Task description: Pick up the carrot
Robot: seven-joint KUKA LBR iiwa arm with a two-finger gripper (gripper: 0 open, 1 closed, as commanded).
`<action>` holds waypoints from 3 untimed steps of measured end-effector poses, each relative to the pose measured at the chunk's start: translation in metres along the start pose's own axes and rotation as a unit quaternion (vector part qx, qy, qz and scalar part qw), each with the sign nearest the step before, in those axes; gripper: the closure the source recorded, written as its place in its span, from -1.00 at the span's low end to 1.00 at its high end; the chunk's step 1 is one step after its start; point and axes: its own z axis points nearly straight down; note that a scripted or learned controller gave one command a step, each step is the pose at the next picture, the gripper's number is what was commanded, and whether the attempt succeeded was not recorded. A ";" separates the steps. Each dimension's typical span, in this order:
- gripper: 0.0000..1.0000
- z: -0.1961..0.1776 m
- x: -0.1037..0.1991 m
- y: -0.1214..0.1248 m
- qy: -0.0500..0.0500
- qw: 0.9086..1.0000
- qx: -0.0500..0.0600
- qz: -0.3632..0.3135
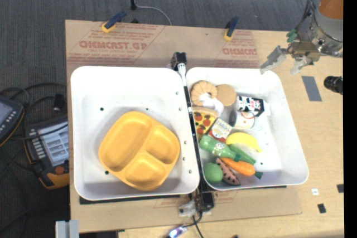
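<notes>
From above, the gripper [285, 62] hangs with fingers spread apart and nothing between them, off the right bin's [290, 120] far corner. The carrot [241, 166] lies well down-left of it, long axis running left-right, beside the banana [244, 141].

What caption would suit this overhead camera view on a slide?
Open gripper hovers above the right bin's far corner; the carrot lies among toy foods, a yellow tray in the left bin.

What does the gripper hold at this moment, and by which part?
Nothing. The gripper hangs open above the right bin's far corner, and the carrot lies in the right bin among the other toy food.
</notes>
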 end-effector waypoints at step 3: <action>-1.00 0.194 0.068 -0.149 -0.001 0.976 -0.002 -0.218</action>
